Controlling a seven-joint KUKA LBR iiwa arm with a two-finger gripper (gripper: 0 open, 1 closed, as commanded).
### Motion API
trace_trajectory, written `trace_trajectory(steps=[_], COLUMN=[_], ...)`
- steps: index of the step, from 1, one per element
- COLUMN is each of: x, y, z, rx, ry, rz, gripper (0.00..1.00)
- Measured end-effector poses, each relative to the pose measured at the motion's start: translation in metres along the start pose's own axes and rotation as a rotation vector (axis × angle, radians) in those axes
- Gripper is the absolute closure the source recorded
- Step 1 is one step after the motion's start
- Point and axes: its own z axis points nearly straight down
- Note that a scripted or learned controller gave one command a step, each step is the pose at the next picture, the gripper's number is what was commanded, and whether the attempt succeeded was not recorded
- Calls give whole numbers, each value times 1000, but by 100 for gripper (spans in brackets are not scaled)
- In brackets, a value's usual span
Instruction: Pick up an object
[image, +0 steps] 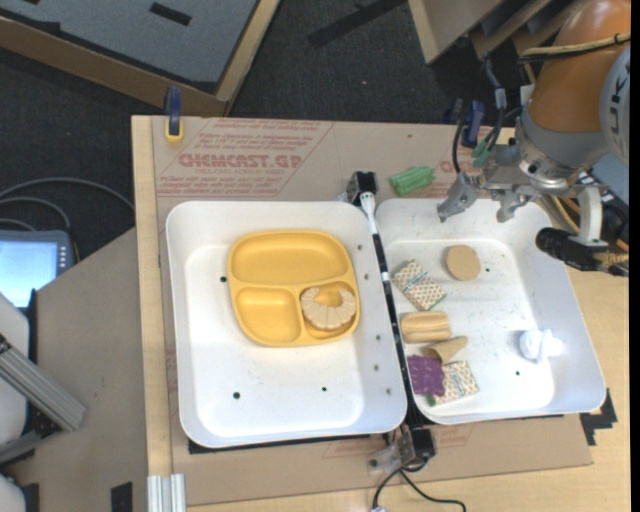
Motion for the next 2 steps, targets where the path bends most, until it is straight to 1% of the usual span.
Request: trace_trajectory(steps=[1,2], x=[-7,-63], y=[-58,-161], z=[146,145], rx=[-2,10], ry=[5,4], rz=[5,8], gripper=[0,0])
